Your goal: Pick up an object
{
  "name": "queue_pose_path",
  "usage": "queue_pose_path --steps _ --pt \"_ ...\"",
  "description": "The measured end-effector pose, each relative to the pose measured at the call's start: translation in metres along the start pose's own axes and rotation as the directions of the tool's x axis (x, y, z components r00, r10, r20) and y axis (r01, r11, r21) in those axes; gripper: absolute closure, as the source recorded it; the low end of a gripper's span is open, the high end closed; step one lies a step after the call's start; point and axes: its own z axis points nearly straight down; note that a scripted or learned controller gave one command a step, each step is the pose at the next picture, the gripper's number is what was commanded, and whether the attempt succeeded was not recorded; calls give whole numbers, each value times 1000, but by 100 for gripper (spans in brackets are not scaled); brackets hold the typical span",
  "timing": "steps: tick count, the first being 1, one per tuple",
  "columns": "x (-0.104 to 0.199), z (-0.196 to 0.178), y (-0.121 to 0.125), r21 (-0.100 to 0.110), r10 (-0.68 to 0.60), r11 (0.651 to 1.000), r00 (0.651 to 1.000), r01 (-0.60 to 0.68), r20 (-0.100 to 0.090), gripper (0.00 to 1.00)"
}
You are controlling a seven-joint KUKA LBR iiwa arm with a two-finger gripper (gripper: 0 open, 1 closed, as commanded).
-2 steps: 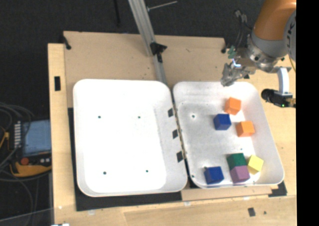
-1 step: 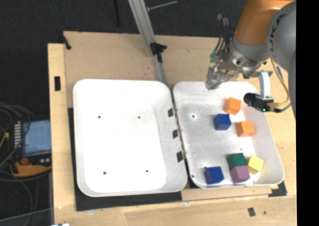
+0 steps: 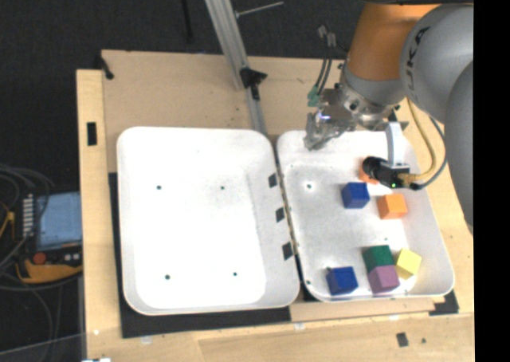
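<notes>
Pale wooden desk (image 3: pixel 183 89) under two white bins; in the right bin (image 3: pixel 319 225) we see small matte cubes: blue (image 3: pixel 355 195) and orange (image 3: pixel 391 206) at centre, blue (image 3: pixel 342 281), green (image 3: pixel 378 257), purple (image 3: pixel 383 278), yellow (image 3: pixel 408 262) toward five o'clock. Our gripper (image 3: pixel 319 135) hangs at eleven o'clock; we cannot tell its grip.

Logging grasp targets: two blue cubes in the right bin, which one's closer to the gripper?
The upper blue cube, beside the orange cube. The other blue cube sits at the bin's near edge, far from the gripper.

Glossy orange band (image 3: pixel 382 33), matt white plastic bins (image 3: pixel 195 217), pale bare wood bench (image 3: pixel 92 193), smooth matt-coloured blocks (image 3: pixel 355 195).
</notes>
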Motion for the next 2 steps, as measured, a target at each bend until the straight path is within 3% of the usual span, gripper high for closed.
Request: queue_pose_path --steps 2 --pt "90 -7 -4 -2 -1 1000 1000 1 -1 100"
